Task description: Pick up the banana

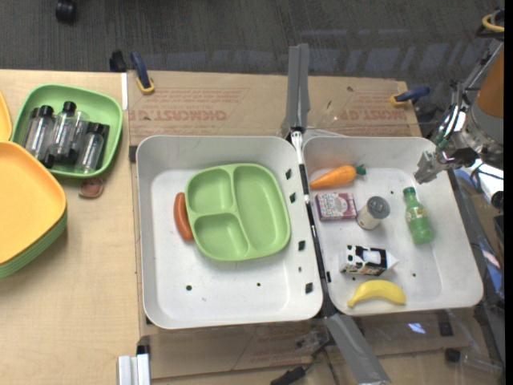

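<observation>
Tool (427, 167) – grip state unclear – over right bin's (457, 291) edge; banana (377, 293) inside, carpet (240, 14) beyond.

banana (377, 293) | yellow, whole, unpeeled | lay flat, curve arched up, ends pointing down | right bin, near front edge | just below small carton

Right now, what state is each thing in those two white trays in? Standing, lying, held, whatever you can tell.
banana: lying flat, untouched
carrot: lying flat
green bottle: lying on its side, cap on
small can: tipped over
pink box: lying flat
cow-print carton: lying down
green plate: right way up
sausage: lying beside plate
gripper: above right bin's edge
</observation>
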`<action>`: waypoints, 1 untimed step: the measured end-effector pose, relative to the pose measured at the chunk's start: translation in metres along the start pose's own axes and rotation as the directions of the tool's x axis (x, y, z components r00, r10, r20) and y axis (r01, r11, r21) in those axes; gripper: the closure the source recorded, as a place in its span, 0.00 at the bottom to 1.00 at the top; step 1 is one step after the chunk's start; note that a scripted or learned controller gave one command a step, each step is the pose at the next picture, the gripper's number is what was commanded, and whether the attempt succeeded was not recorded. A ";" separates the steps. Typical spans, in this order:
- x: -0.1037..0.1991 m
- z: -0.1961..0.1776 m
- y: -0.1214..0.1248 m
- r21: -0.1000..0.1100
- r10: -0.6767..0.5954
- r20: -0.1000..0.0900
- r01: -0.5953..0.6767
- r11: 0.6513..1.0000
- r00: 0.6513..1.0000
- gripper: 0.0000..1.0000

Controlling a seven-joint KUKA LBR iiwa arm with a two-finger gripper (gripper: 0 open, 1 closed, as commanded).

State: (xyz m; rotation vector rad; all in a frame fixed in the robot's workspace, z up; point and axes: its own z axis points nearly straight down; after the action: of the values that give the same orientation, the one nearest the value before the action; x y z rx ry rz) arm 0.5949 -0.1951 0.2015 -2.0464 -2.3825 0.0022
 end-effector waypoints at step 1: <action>0.022 0.020 -0.034 0.000 -0.170 -0.001 0.170 0.986 0.986 1.00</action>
State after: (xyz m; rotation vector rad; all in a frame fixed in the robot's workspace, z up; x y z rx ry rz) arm 0.5583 -0.1781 0.1816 -1.8358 -2.5476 0.0016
